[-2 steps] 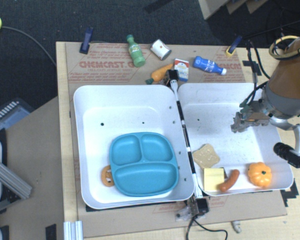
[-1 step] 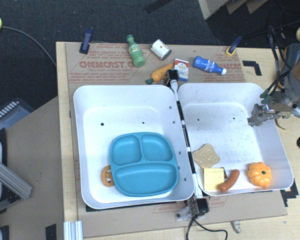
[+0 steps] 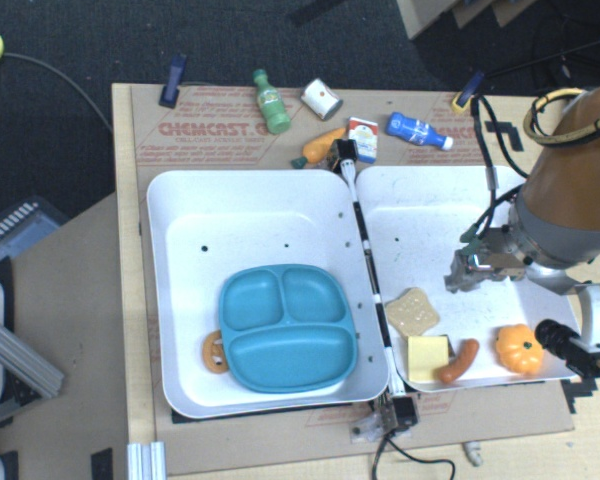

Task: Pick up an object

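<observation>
My gripper (image 3: pixel 472 268): over the right bin, near the middle of its right half, above bare white floor; I cannot tell how my fingers stand, they are too small and dark against the wrist.
My arm (image 3: pixel 570 183): comes in from the right edge of the bench, orange band above the grey wrist.
Right bin (image 3: pixel 420 193): its contents all lie along the near edge, apart from my gripper.
Cracker (image 3: pixel 412 313): tan, near the bin's left wall, closest of the objects to my gripper but not touching it.
Cheese block (image 3: pixel 427 355): yellow, at the near left corner, just below the cracker.
Sausage (image 3: pixel 458 362): reddish, tilted, touching the cheese block's right side.
Pumpkin (image 3: pixel 519 349): orange, near the near right corner.
Left bin (image 3: pixel 180 218): carries a blue divided plate (image 3: pixel 286 326) toward its near edge, with a brown pretzel (image 3: pixel 214 352) tucked at the plate's left side.
Bench far edge: a green bottle (image 3: pixel 272 103), a white can (image 3: pixel 321 98), a blue bottle (image 3: pixel 418 131), a small carton (image 3: pixel 362 138) and a carrot (image 3: pixel 320 148) lie outside the bins.
</observation>
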`<state>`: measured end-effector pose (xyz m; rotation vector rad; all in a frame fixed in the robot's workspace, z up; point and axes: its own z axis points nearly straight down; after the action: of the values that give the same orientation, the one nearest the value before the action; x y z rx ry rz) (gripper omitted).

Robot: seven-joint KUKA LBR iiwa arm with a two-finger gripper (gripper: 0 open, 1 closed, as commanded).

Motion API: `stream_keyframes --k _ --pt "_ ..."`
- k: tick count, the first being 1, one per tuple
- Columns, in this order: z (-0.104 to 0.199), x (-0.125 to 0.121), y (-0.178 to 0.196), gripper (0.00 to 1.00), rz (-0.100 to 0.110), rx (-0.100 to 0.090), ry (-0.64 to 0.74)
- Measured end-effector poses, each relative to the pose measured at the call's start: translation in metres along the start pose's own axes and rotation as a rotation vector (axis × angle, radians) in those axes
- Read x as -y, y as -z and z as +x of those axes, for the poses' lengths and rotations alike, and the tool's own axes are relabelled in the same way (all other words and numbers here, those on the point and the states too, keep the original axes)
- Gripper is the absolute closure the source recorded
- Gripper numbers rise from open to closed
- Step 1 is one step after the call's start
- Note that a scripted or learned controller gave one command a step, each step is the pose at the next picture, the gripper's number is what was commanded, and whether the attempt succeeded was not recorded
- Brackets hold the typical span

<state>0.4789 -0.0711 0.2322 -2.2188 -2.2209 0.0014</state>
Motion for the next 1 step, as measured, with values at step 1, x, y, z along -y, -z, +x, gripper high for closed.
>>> stream_keyframes --k 1 --pt "-0.0004 -0.0001 0.0002 0.0 -0.001 0.0 0.0"
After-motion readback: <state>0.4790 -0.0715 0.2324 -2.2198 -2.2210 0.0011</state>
